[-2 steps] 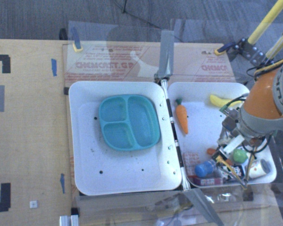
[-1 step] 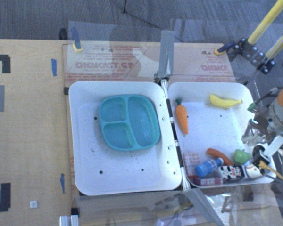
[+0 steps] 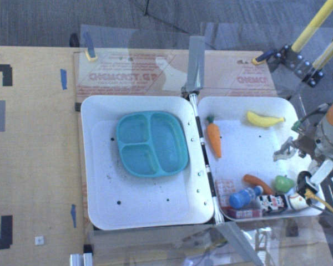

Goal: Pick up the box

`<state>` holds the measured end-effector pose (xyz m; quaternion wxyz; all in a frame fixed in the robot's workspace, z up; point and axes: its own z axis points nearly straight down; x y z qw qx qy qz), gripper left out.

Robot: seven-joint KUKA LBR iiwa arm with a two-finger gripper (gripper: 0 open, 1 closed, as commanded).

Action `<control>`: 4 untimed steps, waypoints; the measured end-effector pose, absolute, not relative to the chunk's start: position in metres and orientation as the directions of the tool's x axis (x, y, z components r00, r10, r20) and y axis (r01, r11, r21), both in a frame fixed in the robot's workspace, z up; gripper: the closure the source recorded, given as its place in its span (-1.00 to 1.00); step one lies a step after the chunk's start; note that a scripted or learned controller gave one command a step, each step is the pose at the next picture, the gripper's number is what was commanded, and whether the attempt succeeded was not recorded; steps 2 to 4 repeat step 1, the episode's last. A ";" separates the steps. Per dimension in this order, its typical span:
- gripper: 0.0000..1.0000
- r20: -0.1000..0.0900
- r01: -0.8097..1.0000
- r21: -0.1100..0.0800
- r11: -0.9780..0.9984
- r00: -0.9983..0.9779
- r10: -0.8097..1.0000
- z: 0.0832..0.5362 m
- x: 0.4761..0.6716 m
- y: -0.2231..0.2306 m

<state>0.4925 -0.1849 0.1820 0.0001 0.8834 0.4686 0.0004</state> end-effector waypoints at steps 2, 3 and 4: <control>-1.00 0.001 0.828 0.000 -0.561 0.561 0.828 0.182 0.493 -0.185; -1.00 0.001 0.828 0.000 -0.561 0.561 0.828 0.182 0.493 -0.185; -1.00 0.001 0.828 0.000 -0.561 0.561 0.828 0.182 0.493 -0.185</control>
